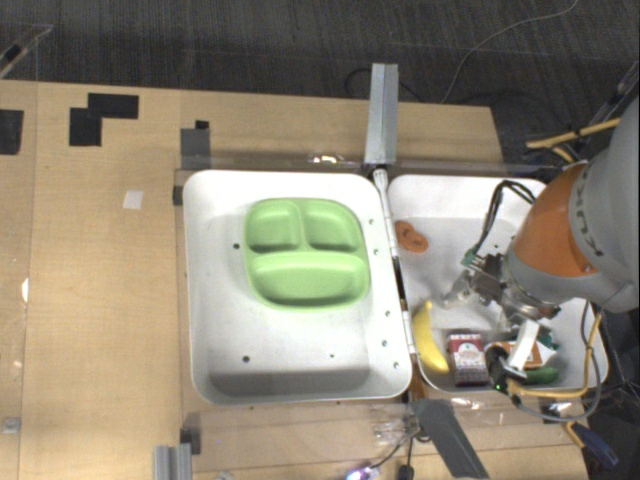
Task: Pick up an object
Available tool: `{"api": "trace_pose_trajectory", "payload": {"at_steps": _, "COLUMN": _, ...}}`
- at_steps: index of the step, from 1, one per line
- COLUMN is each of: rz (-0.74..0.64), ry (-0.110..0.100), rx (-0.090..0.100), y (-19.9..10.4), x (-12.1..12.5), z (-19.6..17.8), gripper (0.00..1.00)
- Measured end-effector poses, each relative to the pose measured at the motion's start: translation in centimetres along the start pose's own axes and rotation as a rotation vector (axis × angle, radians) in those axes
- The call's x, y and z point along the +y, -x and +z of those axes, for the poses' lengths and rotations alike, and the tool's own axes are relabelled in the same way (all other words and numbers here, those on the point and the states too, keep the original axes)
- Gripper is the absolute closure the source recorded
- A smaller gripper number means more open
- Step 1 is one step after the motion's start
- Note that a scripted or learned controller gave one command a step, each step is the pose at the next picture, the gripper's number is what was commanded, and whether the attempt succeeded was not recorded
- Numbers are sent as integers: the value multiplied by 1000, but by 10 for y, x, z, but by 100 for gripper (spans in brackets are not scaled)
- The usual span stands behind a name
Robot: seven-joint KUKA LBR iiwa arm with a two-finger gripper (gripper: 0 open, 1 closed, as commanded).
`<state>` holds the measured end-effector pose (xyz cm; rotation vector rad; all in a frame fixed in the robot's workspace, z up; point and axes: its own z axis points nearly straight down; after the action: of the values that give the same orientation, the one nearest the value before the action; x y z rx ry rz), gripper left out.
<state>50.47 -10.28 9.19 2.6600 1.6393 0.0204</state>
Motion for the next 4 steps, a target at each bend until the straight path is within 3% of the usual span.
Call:
{"api": "trace_pose_trajectory", "payload": {"at_steps": 1, "rz": -234, "ry": 0, "rx": 6, "y": 8, "x": 10, "z": 0, "gripper": 0}}
{"api": "trace_pose_trajectory", "payload": {"at_steps": 2, "rz": -240, "ry": 1, "rx": 12, "y": 4, "x": 11, "z": -11, "gripper": 100}}
{"api": "trace_pose_trajectory", "payload": {"at_steps": 3, "rz": -224, "ry": -2, "rx": -1, "y": 79, "x": 36, "z": 1, "gripper": 100}}
{"api": "trace_pose_trajectory", "payload": {"at_steps": 4, "rz": -230, "ry": 2, "rx": 0, "y": 78, "x": 38, "z": -10, "gripper": 100}}
